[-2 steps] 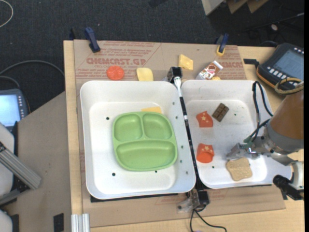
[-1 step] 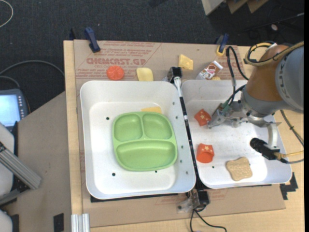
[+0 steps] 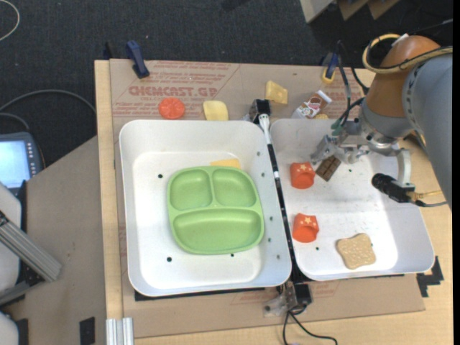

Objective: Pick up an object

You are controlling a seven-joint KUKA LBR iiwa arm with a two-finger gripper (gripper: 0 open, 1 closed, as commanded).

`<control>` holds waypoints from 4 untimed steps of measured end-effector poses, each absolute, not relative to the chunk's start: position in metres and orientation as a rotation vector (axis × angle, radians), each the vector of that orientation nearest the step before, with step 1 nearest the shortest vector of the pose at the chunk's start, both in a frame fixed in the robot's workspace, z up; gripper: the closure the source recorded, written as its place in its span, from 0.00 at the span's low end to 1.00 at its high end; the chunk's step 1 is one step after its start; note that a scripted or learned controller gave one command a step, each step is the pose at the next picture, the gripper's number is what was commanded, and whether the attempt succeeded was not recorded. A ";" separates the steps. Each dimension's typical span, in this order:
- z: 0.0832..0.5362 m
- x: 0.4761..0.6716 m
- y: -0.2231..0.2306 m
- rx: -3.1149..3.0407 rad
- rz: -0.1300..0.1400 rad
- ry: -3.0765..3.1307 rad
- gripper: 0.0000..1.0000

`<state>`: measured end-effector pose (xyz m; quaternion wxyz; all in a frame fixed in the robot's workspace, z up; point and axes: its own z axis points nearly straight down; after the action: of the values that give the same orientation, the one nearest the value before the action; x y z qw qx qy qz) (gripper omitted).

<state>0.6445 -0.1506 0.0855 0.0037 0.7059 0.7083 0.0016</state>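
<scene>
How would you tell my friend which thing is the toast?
Look in the right bin, the one without the green plate. Go to its near corner, below the two orange cups. The toast is the flat, tan, speckled square, lying alone.

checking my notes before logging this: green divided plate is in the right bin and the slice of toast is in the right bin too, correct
Not quite. The camera view shows the green divided plate in the left bin, not the right one. The slice of toast is indeed in the right bin, near its front edge.
</scene>
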 end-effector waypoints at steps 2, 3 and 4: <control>0.095 0.642 -0.150 2.215 0.000 2.221 0.00; 0.106 0.643 -0.150 2.211 0.003 2.219 1.00; 0.106 0.643 -0.150 2.211 0.001 2.220 0.00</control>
<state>0.6427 -0.1499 0.1057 0.0042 0.7057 0.7085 0.0004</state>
